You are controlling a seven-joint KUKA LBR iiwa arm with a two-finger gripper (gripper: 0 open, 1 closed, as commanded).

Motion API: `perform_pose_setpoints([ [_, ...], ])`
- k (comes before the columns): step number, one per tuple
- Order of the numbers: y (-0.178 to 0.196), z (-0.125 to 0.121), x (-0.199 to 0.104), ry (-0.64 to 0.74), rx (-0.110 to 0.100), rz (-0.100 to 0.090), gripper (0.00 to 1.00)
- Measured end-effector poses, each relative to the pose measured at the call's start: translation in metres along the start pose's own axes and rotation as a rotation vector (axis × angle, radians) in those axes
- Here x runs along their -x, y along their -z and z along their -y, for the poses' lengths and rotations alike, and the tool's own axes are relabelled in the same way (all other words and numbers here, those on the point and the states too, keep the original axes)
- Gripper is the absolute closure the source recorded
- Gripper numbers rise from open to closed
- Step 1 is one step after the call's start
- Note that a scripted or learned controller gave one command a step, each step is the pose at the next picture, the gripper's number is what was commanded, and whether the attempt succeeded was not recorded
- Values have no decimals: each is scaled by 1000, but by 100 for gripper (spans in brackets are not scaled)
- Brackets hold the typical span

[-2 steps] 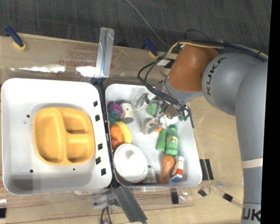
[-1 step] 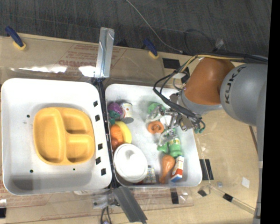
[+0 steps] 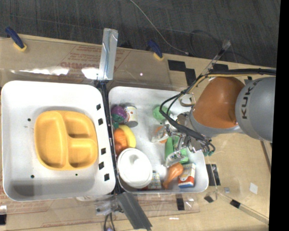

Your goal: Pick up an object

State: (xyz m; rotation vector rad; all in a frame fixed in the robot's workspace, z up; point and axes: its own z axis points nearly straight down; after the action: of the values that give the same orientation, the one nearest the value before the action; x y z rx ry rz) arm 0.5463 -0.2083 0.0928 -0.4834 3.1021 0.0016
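Arm (image 3: 253, 106) marked "KU", pincer (image 3: 179, 146) over right bin (image 3: 145, 96)

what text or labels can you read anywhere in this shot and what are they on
"KU": large dark letters on the grey arm casing, cut off at the view's edge.
Red print on the cardboard sheet behind the bins: too faint and blurred to read.
Label on the small carton in the right bin's near corner: too small to read.
Label on the small can beside the purple grapes: too blurred to read.
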Motion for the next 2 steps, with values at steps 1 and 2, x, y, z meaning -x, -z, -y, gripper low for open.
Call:
perform_pose_setpoints([
  [1,11,-1,3,9,-2,3,100],
  [2,138,-55,57,-74,-7,12,100],
])
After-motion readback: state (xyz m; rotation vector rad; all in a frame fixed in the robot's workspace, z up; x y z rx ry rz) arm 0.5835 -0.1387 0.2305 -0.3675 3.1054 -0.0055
